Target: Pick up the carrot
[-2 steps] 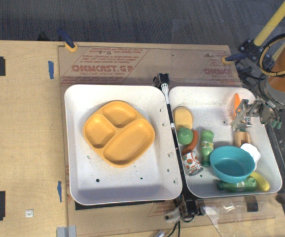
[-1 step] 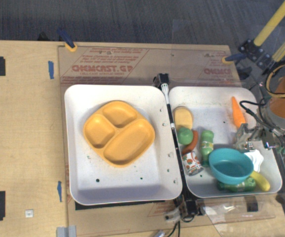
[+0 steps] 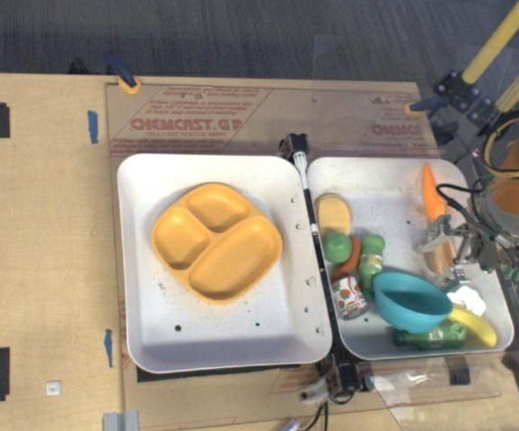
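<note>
The carrot [image 3: 432, 191] is a short orange stick lying near the far right corner of the right bin [image 3: 385, 182], pointing away from me. My gripper [image 3: 448, 248] hangs low over the bin's right side, just on the near side of the carrot's lower end. A small tan piece [image 3: 438, 259] sits right at the gripper's tip. The arm's orange band [image 3: 515, 173] is at the frame's right edge.
The right bin also holds a teal bowl [image 3: 409, 299], a banana [image 3: 475, 327], a green bottle [image 3: 430, 336], a red can [image 3: 350, 296], two green items [image 3: 337, 245] and a tan slice [image 3: 334, 214]. A yellow divided plate [image 3: 216, 241] lies in the left bin [image 3: 143, 330].
</note>
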Available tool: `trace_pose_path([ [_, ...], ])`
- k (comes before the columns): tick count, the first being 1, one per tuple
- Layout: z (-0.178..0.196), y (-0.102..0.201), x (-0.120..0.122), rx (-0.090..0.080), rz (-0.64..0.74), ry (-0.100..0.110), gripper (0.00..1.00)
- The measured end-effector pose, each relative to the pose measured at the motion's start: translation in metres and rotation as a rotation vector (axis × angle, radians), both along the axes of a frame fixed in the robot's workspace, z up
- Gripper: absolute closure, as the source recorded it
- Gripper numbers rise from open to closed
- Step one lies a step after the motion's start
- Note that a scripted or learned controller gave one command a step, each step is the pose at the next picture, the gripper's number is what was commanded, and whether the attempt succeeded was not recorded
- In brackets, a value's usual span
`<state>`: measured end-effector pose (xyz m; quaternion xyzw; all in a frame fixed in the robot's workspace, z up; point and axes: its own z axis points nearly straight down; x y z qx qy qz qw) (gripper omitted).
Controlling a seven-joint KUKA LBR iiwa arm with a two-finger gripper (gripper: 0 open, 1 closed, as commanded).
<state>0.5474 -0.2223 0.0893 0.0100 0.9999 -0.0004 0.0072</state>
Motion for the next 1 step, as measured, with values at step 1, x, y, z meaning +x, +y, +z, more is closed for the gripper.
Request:
trace_pose_path([
  [1,-0.0013,0.0021,0.0833,0.003,-0.078,0.002,0.00],
])
